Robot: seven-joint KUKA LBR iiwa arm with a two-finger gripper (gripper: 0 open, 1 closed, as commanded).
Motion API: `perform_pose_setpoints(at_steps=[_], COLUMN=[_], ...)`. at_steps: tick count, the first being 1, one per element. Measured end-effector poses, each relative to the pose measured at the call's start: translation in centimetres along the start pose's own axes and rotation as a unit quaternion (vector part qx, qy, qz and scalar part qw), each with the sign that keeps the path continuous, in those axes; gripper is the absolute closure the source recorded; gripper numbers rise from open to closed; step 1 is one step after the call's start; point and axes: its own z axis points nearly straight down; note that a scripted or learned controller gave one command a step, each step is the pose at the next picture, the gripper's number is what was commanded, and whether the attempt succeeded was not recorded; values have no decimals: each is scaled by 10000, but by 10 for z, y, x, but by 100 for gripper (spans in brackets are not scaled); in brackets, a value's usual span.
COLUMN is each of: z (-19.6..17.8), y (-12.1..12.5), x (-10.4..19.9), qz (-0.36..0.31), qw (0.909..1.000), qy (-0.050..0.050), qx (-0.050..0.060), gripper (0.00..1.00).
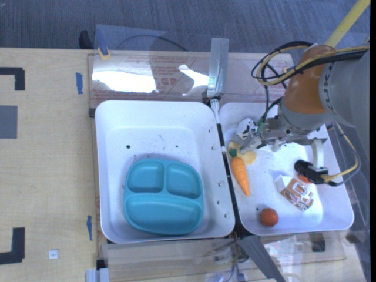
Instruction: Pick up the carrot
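Camera view, from above and at a slant. Two shallow white bins stand side by side. The left bin (108, 157) holds a blue divided plate (164, 197) towards its near edge. The right bin (343, 216) holds the carrot (239, 175), which lies close along the bin's left wall, just beside the divider, with its green top pointing to the far side and its tip to the near side. Nothing grips the carrot.

A small pale yellow thing (250, 156) lies touching or just beside the carrot's top; its shape is too blurred to name. Nearer the camera are a red round thing (269, 217) and, to its right, an orange-and-white packet (296, 193), both apart from the carrot.

The arm (311, 93) reaches in from the right and is cut off at the frame edge; its bulk and cables hide the far right part of the bin. The gripper (245, 135) is just beyond the carrot's green end. Its tip is small and pale against the white bin, so whether it is open or closed cannot be told.
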Motion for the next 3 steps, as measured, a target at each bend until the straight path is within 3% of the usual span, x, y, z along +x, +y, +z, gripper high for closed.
perform_pose_setpoints(at_steps=[1,2,3], z=[11,-88,-24], y=[-22,41,6], x=[2,14,-6], qz=[-263,-905,-1066], qw=[9996,9959,9943], qy=[-13,-26,-8], qx=[-72,-72,4], gripper=[0,0,0])
